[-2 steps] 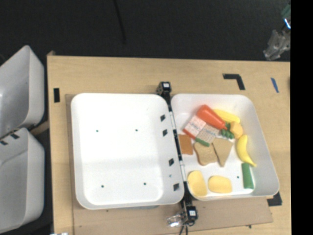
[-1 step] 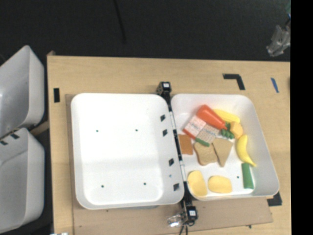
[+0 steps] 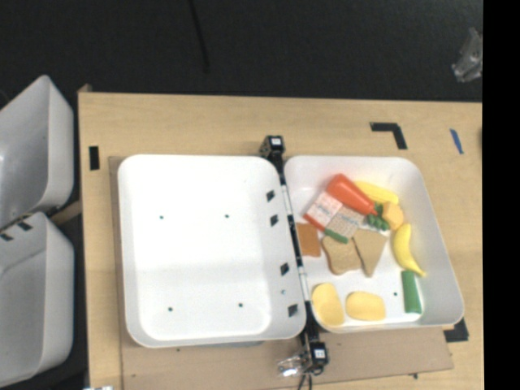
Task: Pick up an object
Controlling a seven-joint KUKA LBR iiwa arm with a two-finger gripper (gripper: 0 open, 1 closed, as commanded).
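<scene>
Two shallow white bins sit side by side on the tan bench (image 3: 97, 364), their inner rims meeting along a seam. A small black clip (image 3: 314, 353) sits at the near end of the seam.

All the objects to pick from lie in the right bin (image 3: 439, 295). Nearest, along its front wall, are two pale yellow rounded pieces (image 3: 327, 303) (image 3: 366, 305), with a green cylinder (image 3: 412, 291) beside them near the right wall. Behind these lie two tan bread-like slices (image 3: 341, 254) (image 3: 372, 252), touching each other. A small brown piece (image 3: 308, 239) sits close to the seam, and a banana (image 3: 405, 249) curves along the right side.

Farther back, a red-and-white packet (image 3: 325, 211) carries print too small to read. An orange-red carrot (image 3: 351, 191) leans against it. A yellow corn-like piece (image 3: 378, 192) and a small orange lump (image 3: 393, 214) crowd in next to them. The pile is tightly packed, with bare floor mostly at the far right corner and along the right wall.

The left bin (image 3: 130, 242) shows a broad open white floor with four tiny dark dots.

At the far end of the seam sits another clip (image 3: 274, 145). Beyond it, the bench bears a black corner mark (image 3: 390, 132) and a blue mark (image 3: 457, 140), neither with any writing.
</scene>
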